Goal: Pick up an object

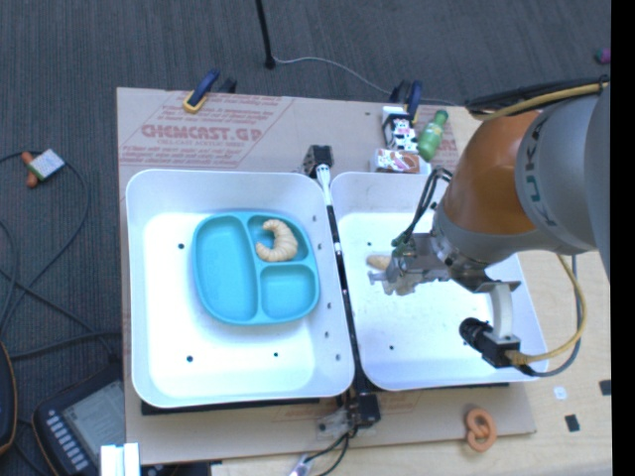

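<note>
Two small things lie nearest the camera on the bench's front edge: an orange pretzel-shaped ring [481, 428] on the bare cardboard and a black clamp [352, 413] at the seam between the bins. Beyond them the right bin [437, 360] carries the grey arm [556, 181] with its orange band, and the jaws [395, 278] hang low over the bin floor beside a small tan object [379, 262] near the bin's left wall; whether the jaws are apart or together I cannot tell, and nothing is seen between them. A black cylinder with a yellow cable [488, 343] hangs from the wrist over the bin's front right part. In the left bin [159, 365] sits a blue three-compartment tray [233, 286], and a pale croissant-like piece [278, 239] lies in its upper right compartment. Farther back, the brown cardboard sheet [159, 107] covering the bench reads "CHEMCAST GP" in red print. At the rear edge stand a blue clamp [201, 90], another clamp [413, 95], a green bottle [432, 135] and a small printed box [399, 157] whose writing is too small to read. Dark grey carpet [60, 58] surrounds the bench, with cables and a thin black stand pole [261, 18].
</note>
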`<state>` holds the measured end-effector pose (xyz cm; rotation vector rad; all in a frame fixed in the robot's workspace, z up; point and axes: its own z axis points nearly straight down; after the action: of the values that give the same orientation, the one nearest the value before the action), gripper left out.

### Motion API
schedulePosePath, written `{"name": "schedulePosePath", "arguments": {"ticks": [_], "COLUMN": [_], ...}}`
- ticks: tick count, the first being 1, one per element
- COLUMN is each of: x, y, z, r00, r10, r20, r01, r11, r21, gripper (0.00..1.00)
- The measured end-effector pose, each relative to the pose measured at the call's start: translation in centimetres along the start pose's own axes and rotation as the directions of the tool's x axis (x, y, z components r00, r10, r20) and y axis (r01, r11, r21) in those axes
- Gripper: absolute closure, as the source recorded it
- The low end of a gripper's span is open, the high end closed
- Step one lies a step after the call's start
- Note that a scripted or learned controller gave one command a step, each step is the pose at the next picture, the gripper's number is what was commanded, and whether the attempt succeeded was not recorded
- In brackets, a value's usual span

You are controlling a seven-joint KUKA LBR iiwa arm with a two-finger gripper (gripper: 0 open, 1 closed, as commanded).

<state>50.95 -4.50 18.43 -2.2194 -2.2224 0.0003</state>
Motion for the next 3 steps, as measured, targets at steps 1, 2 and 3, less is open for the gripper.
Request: {"name": "schedulePosePath", "arguments": {"ticks": [1, 2, 3], "x": [7.2, 12.3, 3.7], "y": [-2.6, -2.6, -2.6], "z": [-2.7, 0.1, 0.0], "r00": [1.000, 1.000, 1.000], "r10": [-0.001, 0.000, 0.003], "r20": [0.000, 0.001, 0.002], "r01": [0.001, 0.000, -0.003], "r11": [1.000, 1.000, 1.000], "r21": [0.001, 0.003, 0.001], "gripper": [1.00, 1.00, 1.00]}}
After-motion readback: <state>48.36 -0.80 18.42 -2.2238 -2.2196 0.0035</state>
